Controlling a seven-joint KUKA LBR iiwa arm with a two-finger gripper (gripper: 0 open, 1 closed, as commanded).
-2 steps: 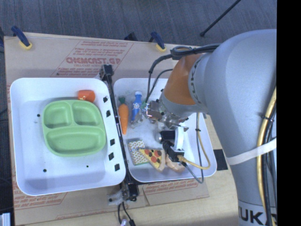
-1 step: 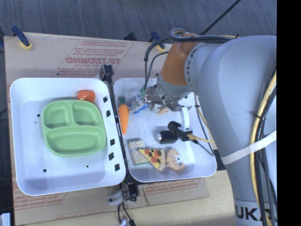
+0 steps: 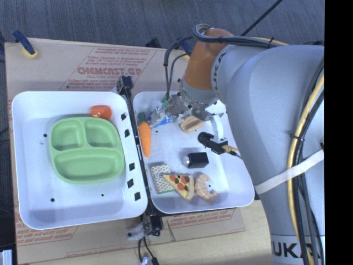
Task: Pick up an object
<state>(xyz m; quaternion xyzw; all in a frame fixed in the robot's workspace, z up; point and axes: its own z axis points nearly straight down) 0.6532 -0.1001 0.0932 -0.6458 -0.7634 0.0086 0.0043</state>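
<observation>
We find the gripper (image 3: 165, 112) low over the far left corner of the right bin (image 3: 238, 176). We cannot tell whether it is released or clenched, and nothing is seen grasped.

A small blue item (image 3: 156, 120) lies just at its near left side. One tan bread piece (image 3: 191, 125) lies just to its right.

Also in the right bin we count:
- one carrot (image 3: 145, 138) along the left wall
- one black block (image 3: 197, 159) at the centre
- one checkered square (image 3: 160, 178), one pizza slice (image 3: 180, 183) and one croissant (image 3: 206, 187) in a row at the near side

The left bin (image 3: 28, 203) holds one green divided plate (image 3: 86, 149) and one red item (image 3: 101, 112) at the plate's far edge.
</observation>
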